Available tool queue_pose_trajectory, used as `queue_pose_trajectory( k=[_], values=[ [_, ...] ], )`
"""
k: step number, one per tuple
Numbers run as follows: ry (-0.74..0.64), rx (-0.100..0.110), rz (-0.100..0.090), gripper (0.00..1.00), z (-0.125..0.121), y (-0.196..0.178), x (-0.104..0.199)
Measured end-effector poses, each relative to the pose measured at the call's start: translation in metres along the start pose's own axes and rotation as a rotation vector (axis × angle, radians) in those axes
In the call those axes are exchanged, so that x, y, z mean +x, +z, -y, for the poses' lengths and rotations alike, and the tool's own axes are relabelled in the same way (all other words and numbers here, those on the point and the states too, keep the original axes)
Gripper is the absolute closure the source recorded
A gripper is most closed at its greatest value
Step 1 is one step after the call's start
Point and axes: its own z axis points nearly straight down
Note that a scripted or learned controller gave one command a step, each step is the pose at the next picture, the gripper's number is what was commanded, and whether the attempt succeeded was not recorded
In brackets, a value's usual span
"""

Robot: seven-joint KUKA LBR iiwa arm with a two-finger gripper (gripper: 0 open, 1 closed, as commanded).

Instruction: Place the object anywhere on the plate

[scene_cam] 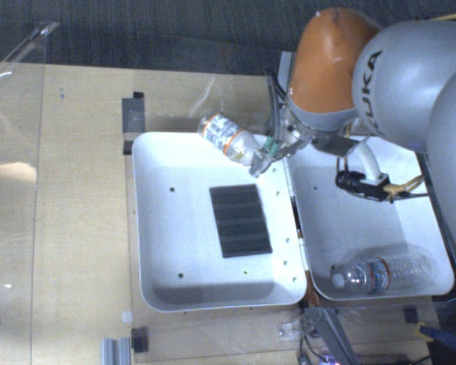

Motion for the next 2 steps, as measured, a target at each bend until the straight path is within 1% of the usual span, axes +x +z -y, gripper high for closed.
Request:
queue_pose_trajectory(
  k=[1,2],
  values=[
    [-0.182,-0.004,0.005,1.0,-0.041,-0.06,-0.046],
    [-0.462,-0.004,0.004,1.0,-0.066,-0.077,0.011]
  ],
)
